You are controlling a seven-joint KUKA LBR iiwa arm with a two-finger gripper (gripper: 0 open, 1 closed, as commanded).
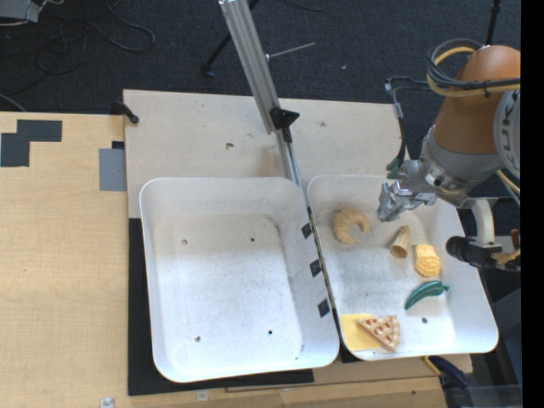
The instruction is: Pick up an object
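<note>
1. Nearest me, at about 6 o'clock in the right-hand white plastic bin (476,334), lies a tan waffle wedge on a yellow square (376,331). I judge it too flat for an easy pinch.
2. Just up from it, near 4 o'clock, a curved green pepper-like toy (424,294) lies apart from a stubby yellow corn cob (427,260).
3. Beside the cob sits a small beige cone (399,240), its tip pointing up-bin toward the arm's two-finger gripper (393,207).
4. The gripper hangs over the bin's middle, between the cone and a golden-brown croissant (349,225) at its 9 o'clock. I cannot tell from here whether the pincer is spread or pressed together, and I see nothing clearly caught in it.
5. Risk, as I judge it: the nearest candidates, cone and croissant, flank the tool, so a straight descent may land on bare floor between them.
6. The cone could roll away if nudged; the croissant's rounded back could slip free.
7. Farther off, the left-hand white bin (170,195) and the slanted grey metal bar (255,62) lie beyond.
</note>
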